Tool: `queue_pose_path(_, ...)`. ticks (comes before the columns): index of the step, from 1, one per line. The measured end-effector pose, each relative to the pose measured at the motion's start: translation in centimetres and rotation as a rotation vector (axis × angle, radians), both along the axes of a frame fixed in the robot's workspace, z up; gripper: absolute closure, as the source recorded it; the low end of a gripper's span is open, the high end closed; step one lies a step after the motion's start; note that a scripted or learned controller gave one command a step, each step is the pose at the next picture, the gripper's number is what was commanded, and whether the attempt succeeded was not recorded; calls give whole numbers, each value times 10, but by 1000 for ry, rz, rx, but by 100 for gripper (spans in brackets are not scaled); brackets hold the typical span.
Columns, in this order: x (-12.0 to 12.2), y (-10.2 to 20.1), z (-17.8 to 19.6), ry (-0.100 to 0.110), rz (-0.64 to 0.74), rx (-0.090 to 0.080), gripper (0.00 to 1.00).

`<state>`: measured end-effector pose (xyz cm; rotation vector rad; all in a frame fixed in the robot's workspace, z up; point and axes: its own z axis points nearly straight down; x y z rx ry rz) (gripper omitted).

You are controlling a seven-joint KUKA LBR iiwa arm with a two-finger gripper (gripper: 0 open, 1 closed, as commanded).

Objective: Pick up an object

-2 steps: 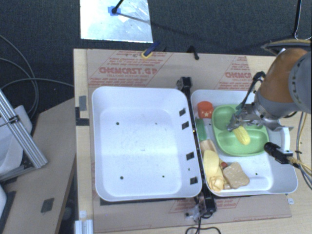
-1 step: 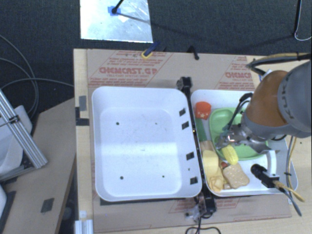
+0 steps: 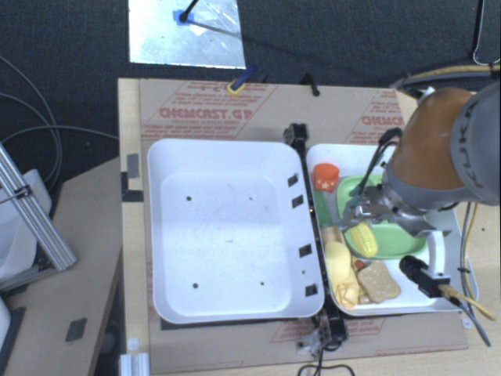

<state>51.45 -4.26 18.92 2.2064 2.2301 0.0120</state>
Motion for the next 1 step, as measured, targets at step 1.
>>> queue_pose_path(1,-28,57,5,9,-1,0,100)
